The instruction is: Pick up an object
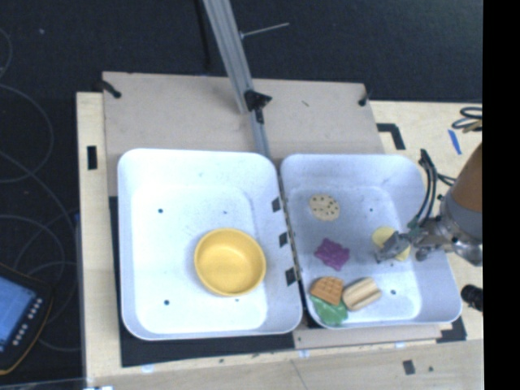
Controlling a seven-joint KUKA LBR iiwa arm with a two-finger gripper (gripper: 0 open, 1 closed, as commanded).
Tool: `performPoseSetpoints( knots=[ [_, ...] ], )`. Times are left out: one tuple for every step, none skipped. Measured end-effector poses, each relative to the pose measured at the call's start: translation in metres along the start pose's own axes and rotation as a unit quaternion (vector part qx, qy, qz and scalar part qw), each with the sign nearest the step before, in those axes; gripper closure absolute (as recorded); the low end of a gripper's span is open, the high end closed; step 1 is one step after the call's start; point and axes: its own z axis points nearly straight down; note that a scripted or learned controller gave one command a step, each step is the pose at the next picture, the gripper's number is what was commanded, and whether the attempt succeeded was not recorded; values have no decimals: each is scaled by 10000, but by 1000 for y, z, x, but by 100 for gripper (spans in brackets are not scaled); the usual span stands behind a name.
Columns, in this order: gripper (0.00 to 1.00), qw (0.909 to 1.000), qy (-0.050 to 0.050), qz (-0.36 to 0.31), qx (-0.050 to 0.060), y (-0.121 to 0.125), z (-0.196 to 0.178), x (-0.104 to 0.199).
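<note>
The right bin [357, 173] holds a speckled round cookie [324, 207], a purple toy piece [331, 253], a small yellow object [383, 236], a waffle-like square [327, 289], a tan bread roll [361, 292] and a green piece [331, 314]. A yellow bowl [230, 261] sits in the left bin [162, 185]. My gripper [395, 249] reaches in from the right, low over the right bin's right side. It is right against the small yellow object, partly covering its lower right. I cannot tell whether it grips that object.
The arm's grey wrist and orange band [467, 193] hang over the right bin's right wall. A grey metal rail [231, 47] runs from the top down to the gap between the bins. A tablet [16, 315] lies at the lower left, off the bench.
</note>
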Motion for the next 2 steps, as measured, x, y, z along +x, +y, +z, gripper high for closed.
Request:
performPoseSetpoints(
  knots=[
    [0, 10000, -17, 14, -33, 1, 46, -2],
    [100, 10000, -16, 32, -57, 2, 34, -2]
  ],
)
